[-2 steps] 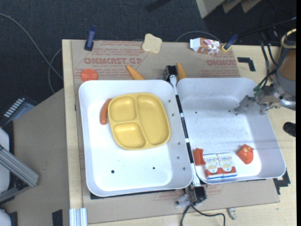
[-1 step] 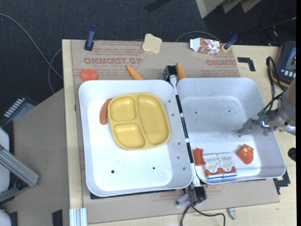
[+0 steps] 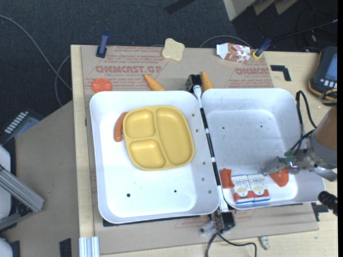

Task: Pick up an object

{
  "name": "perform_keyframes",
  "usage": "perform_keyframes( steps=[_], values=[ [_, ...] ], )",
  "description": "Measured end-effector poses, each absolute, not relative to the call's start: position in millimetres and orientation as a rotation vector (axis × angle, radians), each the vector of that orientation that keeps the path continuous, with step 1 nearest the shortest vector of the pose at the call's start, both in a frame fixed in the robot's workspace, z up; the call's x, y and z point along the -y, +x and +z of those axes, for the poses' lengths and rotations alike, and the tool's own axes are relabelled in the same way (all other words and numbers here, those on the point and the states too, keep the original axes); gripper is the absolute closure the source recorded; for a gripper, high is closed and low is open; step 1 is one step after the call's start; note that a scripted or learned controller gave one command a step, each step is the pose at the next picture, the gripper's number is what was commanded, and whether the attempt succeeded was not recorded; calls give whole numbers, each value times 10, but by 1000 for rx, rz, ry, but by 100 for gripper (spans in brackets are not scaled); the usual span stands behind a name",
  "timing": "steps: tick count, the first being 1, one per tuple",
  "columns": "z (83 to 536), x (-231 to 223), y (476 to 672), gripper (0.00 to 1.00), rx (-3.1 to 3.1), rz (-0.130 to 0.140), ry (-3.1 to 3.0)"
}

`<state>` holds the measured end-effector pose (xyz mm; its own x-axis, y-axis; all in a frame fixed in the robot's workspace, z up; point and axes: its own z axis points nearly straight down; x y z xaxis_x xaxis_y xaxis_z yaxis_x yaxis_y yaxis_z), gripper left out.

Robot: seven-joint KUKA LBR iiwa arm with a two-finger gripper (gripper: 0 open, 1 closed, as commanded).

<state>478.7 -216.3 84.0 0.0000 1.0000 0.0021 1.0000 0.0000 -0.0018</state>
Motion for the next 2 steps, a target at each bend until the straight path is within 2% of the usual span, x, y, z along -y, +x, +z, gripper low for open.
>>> perform_keyframes(
  steps=[1, 2],
  values=[
    [945, 2171, 4796, 100, 2221, -2, -2224],
    [1113, 1466, 5494, 100, 2224, -2, -2219]
  ],
)
